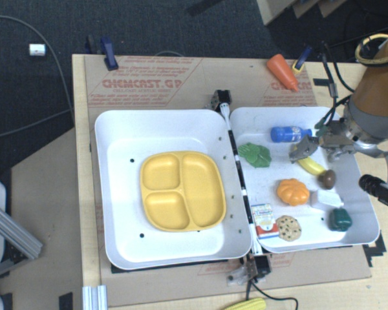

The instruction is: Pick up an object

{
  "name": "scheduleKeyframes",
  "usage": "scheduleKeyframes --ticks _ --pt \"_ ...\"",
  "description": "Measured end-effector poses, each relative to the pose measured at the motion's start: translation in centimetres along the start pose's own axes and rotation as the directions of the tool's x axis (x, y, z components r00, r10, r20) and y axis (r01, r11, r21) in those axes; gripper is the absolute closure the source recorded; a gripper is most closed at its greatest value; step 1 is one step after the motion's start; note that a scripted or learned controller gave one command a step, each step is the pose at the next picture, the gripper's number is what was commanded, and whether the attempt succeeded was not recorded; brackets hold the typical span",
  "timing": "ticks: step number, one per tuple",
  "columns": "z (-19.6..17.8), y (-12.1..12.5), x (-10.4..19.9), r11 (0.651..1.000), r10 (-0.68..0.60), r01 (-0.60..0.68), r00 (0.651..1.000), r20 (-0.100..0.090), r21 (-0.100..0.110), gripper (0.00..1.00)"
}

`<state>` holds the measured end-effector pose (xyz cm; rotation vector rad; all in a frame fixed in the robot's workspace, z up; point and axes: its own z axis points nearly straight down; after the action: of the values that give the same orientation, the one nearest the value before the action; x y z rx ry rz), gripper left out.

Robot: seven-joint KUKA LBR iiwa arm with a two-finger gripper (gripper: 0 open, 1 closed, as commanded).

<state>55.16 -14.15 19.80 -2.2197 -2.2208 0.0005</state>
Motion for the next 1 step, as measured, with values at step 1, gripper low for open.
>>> scheduleKeyframes --ticks 1 --pt "11.36 -2.78 3.69 1.000 0.000 0.000 1.000 0.001 -0.001 0.00"
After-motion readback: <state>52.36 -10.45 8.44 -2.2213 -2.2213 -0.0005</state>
